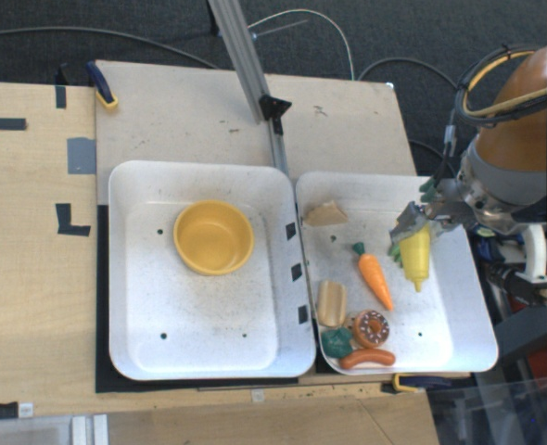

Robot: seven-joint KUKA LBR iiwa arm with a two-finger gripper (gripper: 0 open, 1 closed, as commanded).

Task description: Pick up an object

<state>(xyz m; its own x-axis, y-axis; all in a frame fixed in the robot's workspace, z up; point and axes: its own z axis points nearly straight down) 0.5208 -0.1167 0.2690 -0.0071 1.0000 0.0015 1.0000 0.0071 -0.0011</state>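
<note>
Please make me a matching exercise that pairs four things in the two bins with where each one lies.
Things:
1. round yellow bowl
2. orange toy carrot with green top
3. red toy sausage
4. yellow toy corn cob

Places:
A. along the near edge of the right bin
B. in the left bin, by itself
C. at the gripper, towards the right bin's far right
D. mid right bin, just left of the corn cob

Pairs: 1-B, 2-D, 3-A, 4-C
</note>
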